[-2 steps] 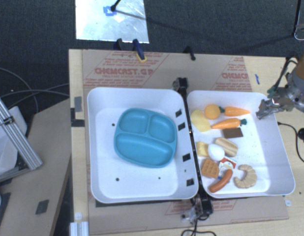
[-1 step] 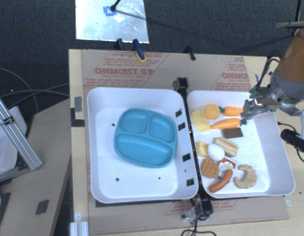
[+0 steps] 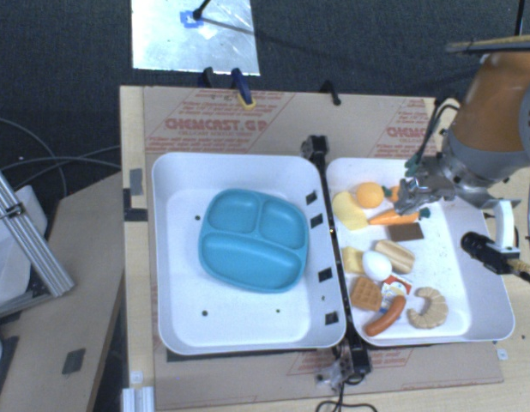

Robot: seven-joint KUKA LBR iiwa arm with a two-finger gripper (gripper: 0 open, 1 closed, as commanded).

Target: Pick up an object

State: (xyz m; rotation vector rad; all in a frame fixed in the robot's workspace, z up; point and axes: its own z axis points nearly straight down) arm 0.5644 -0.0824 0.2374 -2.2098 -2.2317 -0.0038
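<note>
On the bench in front of you sit two shallow white bins side by side. The left bin (image 3: pixel 175 256) bears a blue divided plate (image 3: pixel 252 239) and nothing else that matters for the pick. The right bin (image 3: pixel 484 294) holds all the candidates, a cluster of toy food. The arm (image 3: pixel 496 118) reaches in from the right and hangs over that bin's upper part. Below it, the gripper (image 3: pixel 408 194) sits low among the top items, just beside the orange (image 3: pixel 369 195) and right above the carrot (image 3: pixel 394 216). You cannot tell from this angle how its tips are set, or whether anything is between them. Further down lie a hot-dog bun (image 3: pixel 394 252), a croissant (image 3: pixel 429 307), a white egg (image 3: pixel 376 266), a waffle (image 3: pixel 365 293) and a red sausage (image 3: pixel 385 316). By the look of it the pick is at the reaching stage: nothing is lifted yet, and the grasp and raise are left.
</note>
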